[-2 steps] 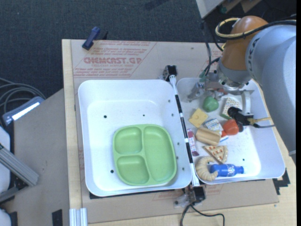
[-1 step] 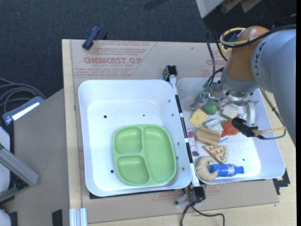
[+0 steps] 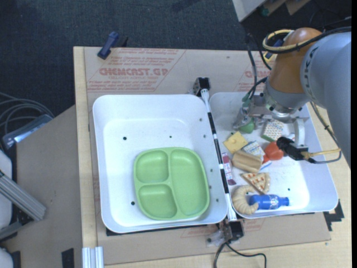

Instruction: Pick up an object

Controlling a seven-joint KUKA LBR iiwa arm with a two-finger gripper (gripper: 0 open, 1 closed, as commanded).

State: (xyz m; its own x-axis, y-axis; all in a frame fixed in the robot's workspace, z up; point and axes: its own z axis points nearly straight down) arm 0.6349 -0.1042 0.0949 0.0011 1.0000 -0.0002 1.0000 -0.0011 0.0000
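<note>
The gripper (image 3: 245,118) hangs low over the far end of the right bin (image 3: 318,197); whether it is spread or pressed together cannot be told from this slant. Just below it lie a yellow cheese wedge (image 3: 235,142), a tan bread roll (image 3: 247,161), an orange-red piece (image 3: 273,151) and a checked cracker (image 3: 273,130). Nearer the camera sit a waffle slice (image 3: 256,180), a bagel (image 3: 244,201) and a blue bottle (image 3: 269,201). The left bin (image 3: 111,127) holds a green divided plate (image 3: 170,182). The bench board (image 3: 134,66) reads "CHEMCAST GP" in red.
</note>
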